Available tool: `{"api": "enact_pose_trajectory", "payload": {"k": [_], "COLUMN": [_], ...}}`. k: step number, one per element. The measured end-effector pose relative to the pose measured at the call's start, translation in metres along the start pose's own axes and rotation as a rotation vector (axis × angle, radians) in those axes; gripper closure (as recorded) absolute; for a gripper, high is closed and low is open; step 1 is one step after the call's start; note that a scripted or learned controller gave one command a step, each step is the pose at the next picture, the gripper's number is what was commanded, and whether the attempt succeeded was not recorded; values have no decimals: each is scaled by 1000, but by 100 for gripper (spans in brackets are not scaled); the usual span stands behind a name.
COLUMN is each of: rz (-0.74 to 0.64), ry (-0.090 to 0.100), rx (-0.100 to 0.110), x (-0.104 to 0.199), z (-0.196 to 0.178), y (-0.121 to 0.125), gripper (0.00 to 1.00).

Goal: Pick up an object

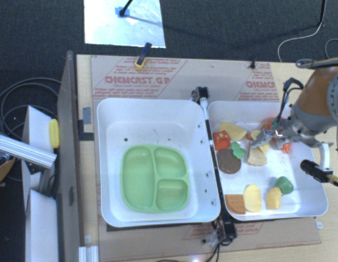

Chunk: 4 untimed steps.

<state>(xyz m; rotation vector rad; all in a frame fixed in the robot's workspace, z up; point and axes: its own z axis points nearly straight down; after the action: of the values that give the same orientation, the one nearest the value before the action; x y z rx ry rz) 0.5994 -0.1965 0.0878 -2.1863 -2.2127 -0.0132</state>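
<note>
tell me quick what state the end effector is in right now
End effector: low in the right bin among the toy food; open or closed cannot be told.

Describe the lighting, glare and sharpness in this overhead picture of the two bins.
Camera view: soft, even light with faint shadows; strong glare on the silvery sheet at the top; the green tray and left bin look crisp enough; the toy foods near the end effector blur into small blobs; the dark floor loses detail.
</note>
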Motion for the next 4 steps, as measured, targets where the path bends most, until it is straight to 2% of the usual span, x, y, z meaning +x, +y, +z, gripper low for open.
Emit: {"api": "enact_pose_trajectory", "payload": {"k": [1, 2, 3, 4], "rz": [1, 5, 8, 8], "ry": [-17, -23, -30, -28], "rx": [-17, -18, -5, 3], "x": [10, 12, 25, 24], "z": [3, 2, 2, -6], "y": [40, 48, 63, 61], "gripper": [0, 0, 0, 100]}}
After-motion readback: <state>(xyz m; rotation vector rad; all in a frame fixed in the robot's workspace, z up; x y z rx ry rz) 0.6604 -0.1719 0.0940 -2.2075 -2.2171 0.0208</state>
